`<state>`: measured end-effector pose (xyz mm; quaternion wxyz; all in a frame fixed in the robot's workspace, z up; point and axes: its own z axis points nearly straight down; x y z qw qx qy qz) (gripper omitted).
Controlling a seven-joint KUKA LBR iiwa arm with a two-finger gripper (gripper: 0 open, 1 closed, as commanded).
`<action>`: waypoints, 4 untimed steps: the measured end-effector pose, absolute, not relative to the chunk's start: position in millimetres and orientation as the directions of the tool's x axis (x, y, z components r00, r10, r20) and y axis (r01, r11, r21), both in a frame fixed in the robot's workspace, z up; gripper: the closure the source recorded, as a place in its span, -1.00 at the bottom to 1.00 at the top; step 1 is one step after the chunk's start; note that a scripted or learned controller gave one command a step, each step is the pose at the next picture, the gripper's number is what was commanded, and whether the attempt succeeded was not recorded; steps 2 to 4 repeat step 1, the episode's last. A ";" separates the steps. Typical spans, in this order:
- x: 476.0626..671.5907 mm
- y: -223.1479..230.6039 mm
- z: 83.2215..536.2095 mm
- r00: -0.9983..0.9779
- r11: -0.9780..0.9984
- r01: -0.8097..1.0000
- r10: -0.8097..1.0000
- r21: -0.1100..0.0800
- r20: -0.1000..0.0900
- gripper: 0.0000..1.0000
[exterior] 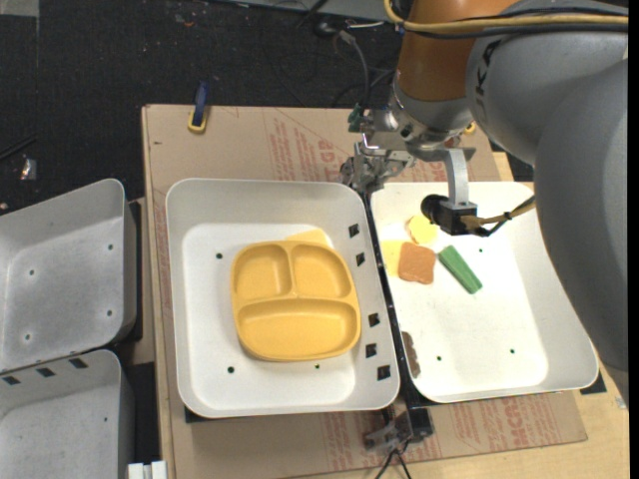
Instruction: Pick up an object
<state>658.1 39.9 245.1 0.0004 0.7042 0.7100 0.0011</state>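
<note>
Nearest the camera, at the bottom of my view, are the front rims of two shallow white bins set side by side. I take the yellow divided tray [296,300] as my landmark: it lies flat in the left bin [200,267], with a pale yellow sheet [318,238] peeking out from under its far edge.

The likely pick targets lie to the right of the tray, across the shared rim, in the right bin [519,347]. Closest to the tray is an orange block [416,263]. Just right of that lies a green stick [461,268], slanted. Just beyond the orange block, farther from me, sits a small yellow piece [420,231].

The gripper [374,168] hangs past the tray's far right corner, over the bins' far rim, below the arm's orange band [444,28]. Its tips are lost in dark clutter, so I cannot tell how they stand.

I judge the task barely begun: every item rests on a bin floor, nothing is lifted, and approach, closing and lifting all remain.
</note>
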 end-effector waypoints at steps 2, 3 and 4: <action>656.6 93.0 230.1 -0.008 0.008 1.000 1.000 -0.001 0.001 1.00; 656.6 93.0 230.1 -0.008 0.008 1.000 1.000 -0.001 0.001 1.00; 656.6 93.0 230.1 -0.008 0.008 1.000 1.000 -0.001 0.001 1.00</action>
